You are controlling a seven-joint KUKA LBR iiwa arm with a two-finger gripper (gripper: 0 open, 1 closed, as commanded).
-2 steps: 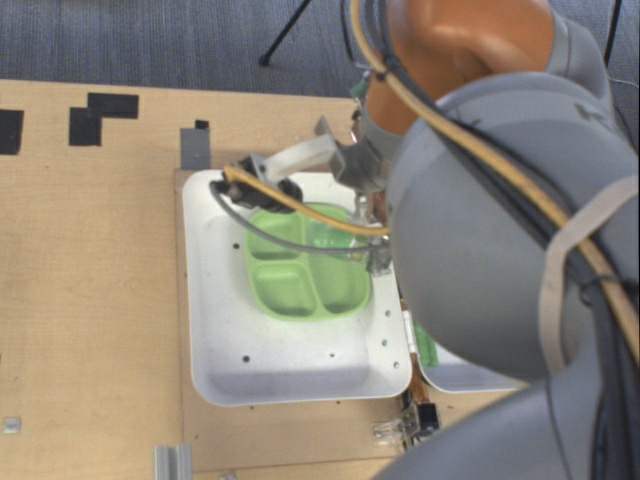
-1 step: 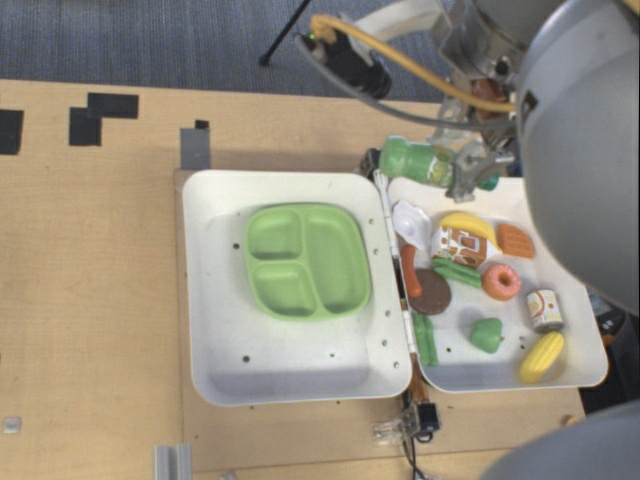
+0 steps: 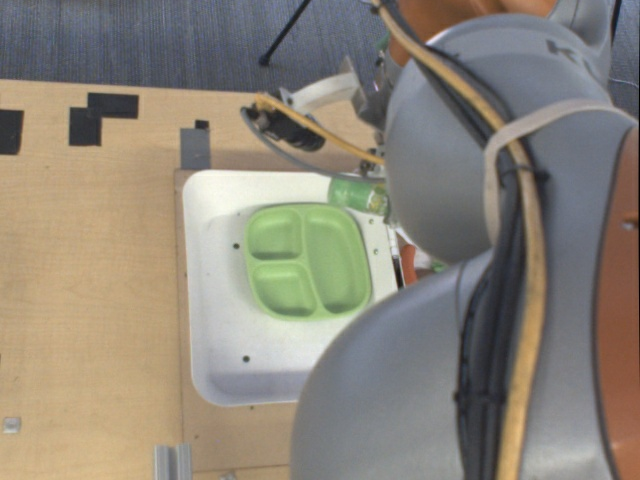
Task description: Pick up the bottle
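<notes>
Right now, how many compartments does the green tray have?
3. The green tray lies in the white bin: one small compartment at its upper left, one at its lower left, one long one down its right side. The arm covers none of it.

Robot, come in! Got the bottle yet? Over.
Gripper hidden behind arm. Green bottle lying at bin's far edge, half covered. Green tray beside it.

No text readable — none anywhere

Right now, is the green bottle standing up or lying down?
Lying down, it seems. The green bottle stretches sideways along the white bin's far edge, beside the green plate. The arm hides its other end.
</notes>
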